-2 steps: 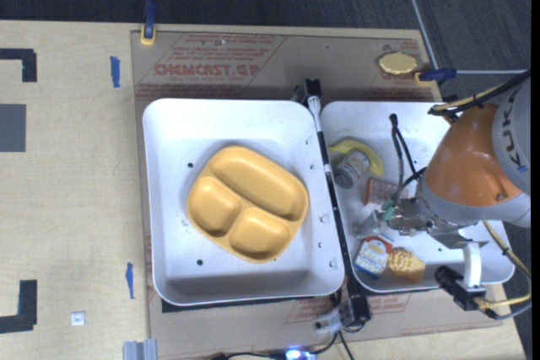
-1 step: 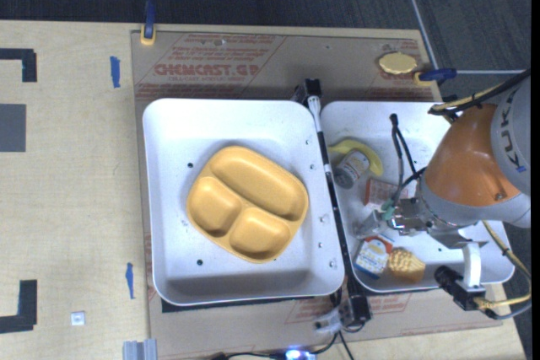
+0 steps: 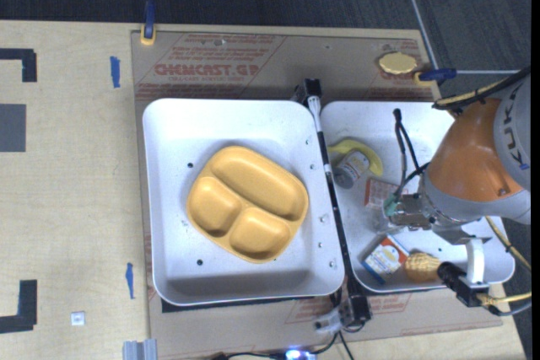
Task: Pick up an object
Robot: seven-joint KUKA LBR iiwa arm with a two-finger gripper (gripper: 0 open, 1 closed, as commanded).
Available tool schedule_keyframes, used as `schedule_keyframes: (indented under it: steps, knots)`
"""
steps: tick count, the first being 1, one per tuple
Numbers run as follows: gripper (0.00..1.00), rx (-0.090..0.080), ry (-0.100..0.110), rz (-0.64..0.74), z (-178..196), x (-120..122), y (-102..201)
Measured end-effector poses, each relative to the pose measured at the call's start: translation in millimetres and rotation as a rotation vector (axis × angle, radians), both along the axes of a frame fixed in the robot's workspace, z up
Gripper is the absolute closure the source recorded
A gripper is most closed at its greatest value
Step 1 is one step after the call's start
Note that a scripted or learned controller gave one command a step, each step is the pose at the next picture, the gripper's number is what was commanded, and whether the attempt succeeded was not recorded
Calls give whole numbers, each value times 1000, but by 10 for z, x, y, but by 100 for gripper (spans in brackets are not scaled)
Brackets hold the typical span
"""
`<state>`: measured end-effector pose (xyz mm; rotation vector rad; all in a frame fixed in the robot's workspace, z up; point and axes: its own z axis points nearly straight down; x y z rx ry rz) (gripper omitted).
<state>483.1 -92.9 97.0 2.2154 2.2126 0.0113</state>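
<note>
Across the tabletop [image 3: 67,206], a pale wood-grain surface marked with dark squares and bits of blue tape, two shallow white bins sit side by side on a sheet of brown cardboard [image 3: 253,63] with faded red print. Filling much of the left bin [image 3: 164,181] lies a yellow divided tray [image 3: 246,202], a smooth moulded plastic piece with rounded corners and three soft compartments; its long axis runs on a diagonal from near left to far right, with the single large compartment toward the far side and the two smaller ones toward the near side. Within the right bin [image 3: 426,122] several small things are scattered: a yellow roll of tape [image 3: 354,154] at the far left, a small grey cylinder [image 3: 345,174] just beside it, a flat packet with red and white print [image 3: 376,191] near the middle, and at the near side a white carton with orange and blue markings [image 3: 384,259] touching a tan, ridged cone-shaped piece [image 3: 423,267] that points left. Reaching in from the right, the grey arm with its glossy orange band [image 3: 468,160] hangs over the right bin, and the gripper [image 3: 409,211] sits low near the packet; whether it is spread or closed cannot be told from this angle. Black cables trail across the bin's far side.
</note>
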Motion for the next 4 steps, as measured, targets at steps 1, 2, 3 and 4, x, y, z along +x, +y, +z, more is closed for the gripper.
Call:
schedule_keyframes:
  steps: [1,2,3,4]
  knots:
    - [0,0,0,0,0,-1,0]
    - [0,4,10,2,-108,-28,-41]
    - [100,1,3,1,-1,-8,-49]
    - [0,1,4,1,-2,-9,-50]
